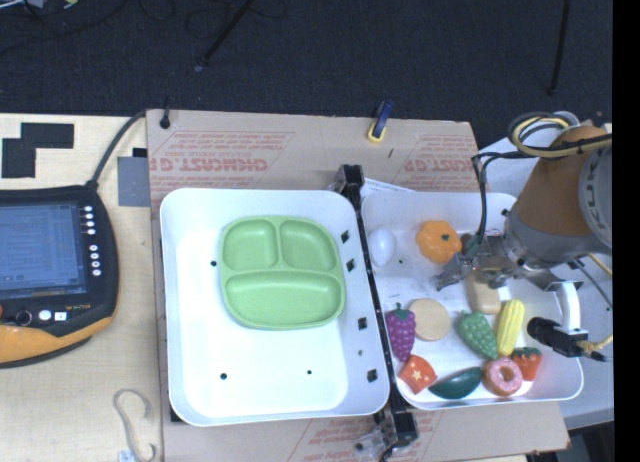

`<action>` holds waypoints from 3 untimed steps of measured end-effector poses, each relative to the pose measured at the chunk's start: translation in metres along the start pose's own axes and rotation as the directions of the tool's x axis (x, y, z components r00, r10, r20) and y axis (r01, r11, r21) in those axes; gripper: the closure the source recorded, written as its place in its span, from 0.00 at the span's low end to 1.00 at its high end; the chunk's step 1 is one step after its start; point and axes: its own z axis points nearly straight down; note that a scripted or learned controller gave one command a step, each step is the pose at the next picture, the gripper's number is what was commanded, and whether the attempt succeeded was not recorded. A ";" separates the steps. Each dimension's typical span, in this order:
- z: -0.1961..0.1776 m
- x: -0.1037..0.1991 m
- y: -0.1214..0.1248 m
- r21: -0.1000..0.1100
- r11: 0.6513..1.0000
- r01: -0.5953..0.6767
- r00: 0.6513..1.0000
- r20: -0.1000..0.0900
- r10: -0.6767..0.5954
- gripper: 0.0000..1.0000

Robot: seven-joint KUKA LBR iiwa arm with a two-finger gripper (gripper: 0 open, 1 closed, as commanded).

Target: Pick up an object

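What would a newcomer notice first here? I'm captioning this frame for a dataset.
The green divided plate lying alone in the left bin stands out first. Next comes the bright toy food crowding the right bin: an orange pumpkin, purple grapes, yellow corn, with the end effector hovering among them.

A dark teach pendant [50,265] with a lit screen and an orange underside lies at the desk's left edge, its cable [118,145] running up toward the far left corner of the cardboard sheet [300,150] spread under the two bins. A blue and yellow clamp [379,122] grips the cardboard's far edge near the middle, and a metal hook [135,420] lies by the desk's near edge, just off the cardboard's near left corner, while black tape shapes [38,145] mark the desk beyond the pendant
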 end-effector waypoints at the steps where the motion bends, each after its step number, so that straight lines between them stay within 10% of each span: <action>1: -0.009 -0.003 0.000 -0.001 1.000 -0.004 1.000 0.004 0.004 1.00; 3: -0.116 -0.001 0.006 0.008 1.000 0.003 1.000 -0.003 -0.003 1.00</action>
